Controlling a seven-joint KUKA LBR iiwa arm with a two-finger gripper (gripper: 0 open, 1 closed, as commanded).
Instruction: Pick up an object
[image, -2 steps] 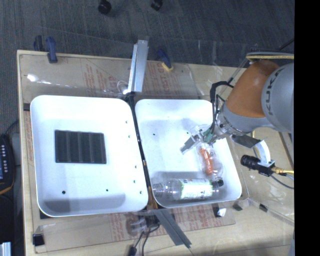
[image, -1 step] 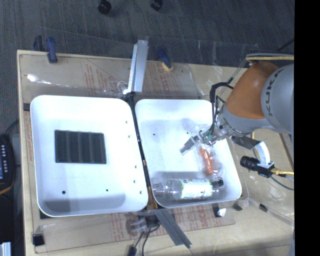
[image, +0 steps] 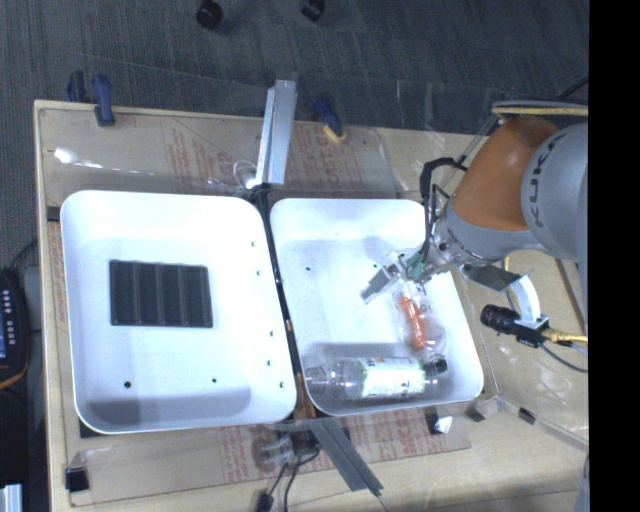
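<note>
Right bin (image: 300, 240): two things lie in it. A clear plastic bottle (image: 375, 380) with a pale label and dark cap lies on its side along the near wall, cap toward the right. Above it, near the right wall, lies a smaller clear bottle with orange contents (image: 418, 322), lengthwise toward the near side. The left bin (image: 90, 220) holds a flat dark ribbed slab (image: 160, 294), well apart from the arm.

The gripper (image: 400, 272) hangs low in the right bin, just beside the orange bottle's upper end. Whether the pincer is apart or together I cannot tell; it is too small and blurred.

Handling, as a guess: both bottles look light, smooth and round, so likely to roll or slip. The big one may dent under squeeze. Best hold is probably across the middle of the body, fingers either side of the long axis.
</note>
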